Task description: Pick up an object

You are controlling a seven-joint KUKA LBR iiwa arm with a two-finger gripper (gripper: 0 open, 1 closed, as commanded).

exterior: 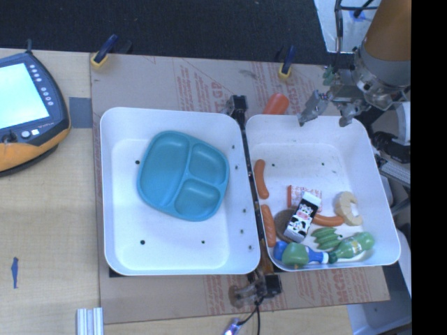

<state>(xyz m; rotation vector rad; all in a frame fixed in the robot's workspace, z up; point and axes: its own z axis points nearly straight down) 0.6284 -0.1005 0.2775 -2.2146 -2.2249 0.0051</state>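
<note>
Pincer hangs over the far rim of the right bin, its two fingers spread apart, nothing between them. The grey arm with its orange band enters from the upper right.

Landmark: the right bin. Its far half lies bare beneath the pincer. Against its left wall lie two sausages, one behind the other. In its near half, clustered: a black-and-white carton upright over a red-and-white packet; a carrot just right of the carton; a beige ring-shaped piece beside the carrot's tip; green vegetables and a green bottle at the near right corner; a green and blue toy at the near left corner. Just outside the far rim, an orange piece lies on the bench.

Left of the right bin, touching it, the left bin holds a blue divided plate. Far left on the bench, a tablet in an orange case.
</note>
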